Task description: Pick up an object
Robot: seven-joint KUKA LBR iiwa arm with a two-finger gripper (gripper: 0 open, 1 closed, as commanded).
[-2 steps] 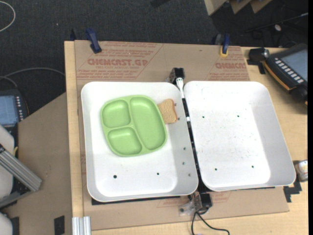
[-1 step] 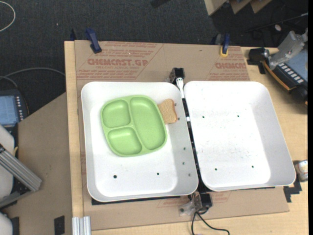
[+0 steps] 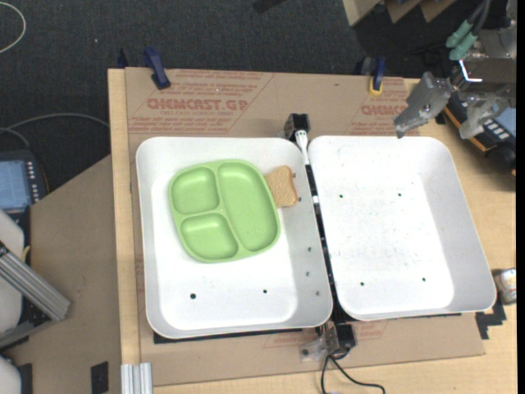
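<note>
One green plate (image 3: 223,212), one cracker (image 3: 283,186)

Claw (image 3: 414,112): pale grey metal, angular, tapering to a darker tip. Wrist assembly at the far right: silver-grey housing with bright metal brackets, a green connector, and dark cables above it.

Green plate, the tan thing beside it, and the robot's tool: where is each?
Green plate (image 3: 223,212): camera view, on the ridge where its compartments meet.
Tan piece (image 3: 283,186): camera view, its middle.
Tool (image 3: 408,123): camera view, its lower tip.
</note>
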